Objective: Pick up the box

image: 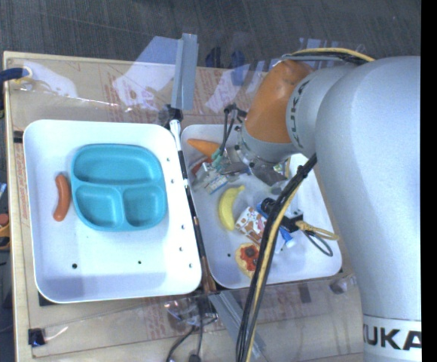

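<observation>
Here your gripper (217, 170), fingers' state unclear to me, hangs over the right bin (320, 266) near the small printed cardboard box (249, 221) and curved yellow banana (229, 206).

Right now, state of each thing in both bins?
Blue tray: flat in the left bin, compartments bare.
Sausage: lying beside the tray, left bin.
Banana: lying in the right bin.
Box: lying in the right bin, not gripped.
Carrot: lying at the right bin's far edge.
Gripper: low over the right bin.

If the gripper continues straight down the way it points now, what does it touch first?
Probably the bare floor of the right bin, since the gripper points down between the carrot and banana; depth is unclear.
</observation>
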### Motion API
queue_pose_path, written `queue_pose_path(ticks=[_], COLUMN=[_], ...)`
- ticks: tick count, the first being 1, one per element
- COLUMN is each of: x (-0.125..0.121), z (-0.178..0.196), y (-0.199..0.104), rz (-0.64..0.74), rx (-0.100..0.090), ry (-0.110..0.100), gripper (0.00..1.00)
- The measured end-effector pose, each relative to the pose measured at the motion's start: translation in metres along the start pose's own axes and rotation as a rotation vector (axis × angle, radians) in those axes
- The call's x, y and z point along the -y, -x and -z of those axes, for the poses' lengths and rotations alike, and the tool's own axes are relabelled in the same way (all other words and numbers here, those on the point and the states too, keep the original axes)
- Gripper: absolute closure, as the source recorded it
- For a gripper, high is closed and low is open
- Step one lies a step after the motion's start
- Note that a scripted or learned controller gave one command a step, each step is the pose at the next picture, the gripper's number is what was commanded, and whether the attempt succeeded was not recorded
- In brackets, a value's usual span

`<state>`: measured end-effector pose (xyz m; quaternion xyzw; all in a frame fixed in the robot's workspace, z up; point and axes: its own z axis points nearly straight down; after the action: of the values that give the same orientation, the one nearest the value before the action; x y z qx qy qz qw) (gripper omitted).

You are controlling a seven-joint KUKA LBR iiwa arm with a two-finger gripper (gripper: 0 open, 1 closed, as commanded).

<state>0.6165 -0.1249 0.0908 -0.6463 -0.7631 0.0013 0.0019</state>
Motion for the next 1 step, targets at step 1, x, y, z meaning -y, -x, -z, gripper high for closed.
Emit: queue_pose_path(ticks=[1], x=[0.0000], z=[0.0000], y=[0.0002], rz=[0.000], rx=[0.000], ry=[0.000], gripper=[0.00])
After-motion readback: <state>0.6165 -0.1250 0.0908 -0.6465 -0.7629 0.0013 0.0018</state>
